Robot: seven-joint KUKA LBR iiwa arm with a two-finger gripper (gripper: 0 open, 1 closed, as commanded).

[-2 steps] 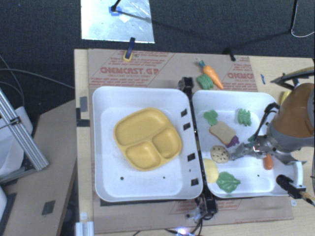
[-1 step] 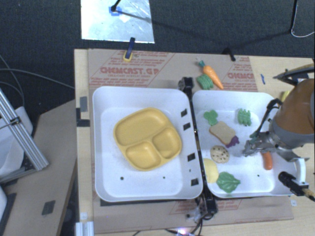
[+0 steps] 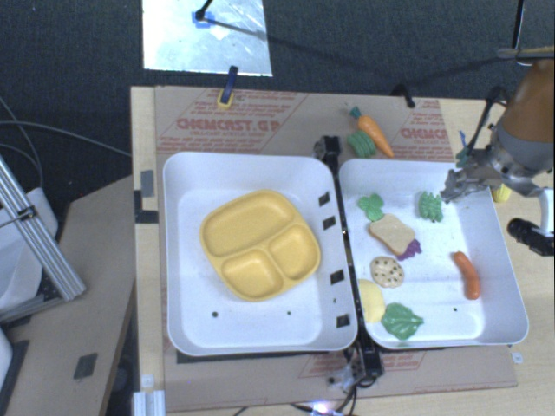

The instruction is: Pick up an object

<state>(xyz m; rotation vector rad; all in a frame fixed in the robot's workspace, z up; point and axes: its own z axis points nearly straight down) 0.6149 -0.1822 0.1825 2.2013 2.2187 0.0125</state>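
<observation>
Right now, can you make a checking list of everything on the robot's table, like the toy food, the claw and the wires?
Surface: brown board bearing two white bins, left bin and right bin.
Job's things: in the right bin, bread slice, cookie, sausage, lettuce leaf, yellow piece, two green pieces.
Clutter: yellow divided tray in the left bin; toy carrot on the board.
Grippers: gripper over the right bin's far right, beside a green piece.
Cables: cables at left.
Surroundings: dark carpet, shiny sheet.
</observation>
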